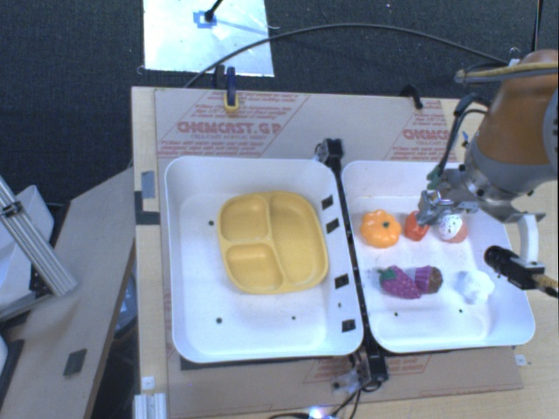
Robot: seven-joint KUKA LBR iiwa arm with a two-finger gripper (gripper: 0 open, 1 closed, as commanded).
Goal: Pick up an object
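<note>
My gripper (428, 209) hangs low in the right bin (507, 326), at its far middle. Its tip is directly over a small red-orange object (414, 230) and seems to touch it. An orange pumpkin-shaped toy (381, 229) lies just left of that. A white speckled egg-shaped object (451, 226) sits just right of the gripper. Nearer the front lie a purple bunch-like toy (409, 280) and a small white object (474, 285).
The left bin (196, 321) holds a yellow divided plate (271, 241). A black divider with clips (345, 251) runs between the bins. A black cylindrical part (514, 267) juts over the right bin's right side. The grey and orange arm (520, 120) looms above the far right corner.
</note>
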